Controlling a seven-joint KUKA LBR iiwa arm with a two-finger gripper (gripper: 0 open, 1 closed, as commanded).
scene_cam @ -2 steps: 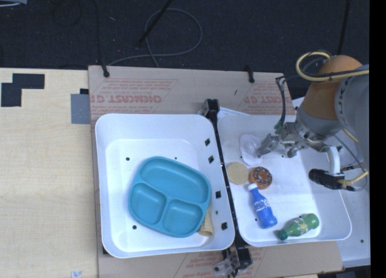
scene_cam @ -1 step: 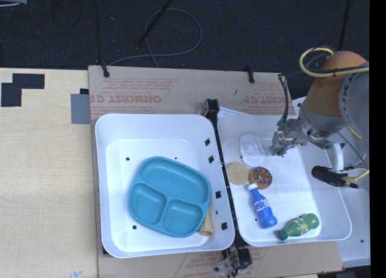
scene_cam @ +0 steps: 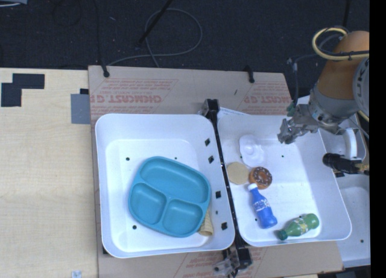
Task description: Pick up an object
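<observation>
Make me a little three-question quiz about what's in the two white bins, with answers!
1. True or false: the blue plastic divided tray lies in the left white bin.
2. Which thing lies nearest the right white bin's front corner: A) the chocolate sprinkled donut, B) the green plastic bottle, C) the blue plastic bottle with white cap?
3. Fill in: the arm's gripper hovers over the ___ bin.

Key: 1 true; 2 B; 3 right.
</observation>
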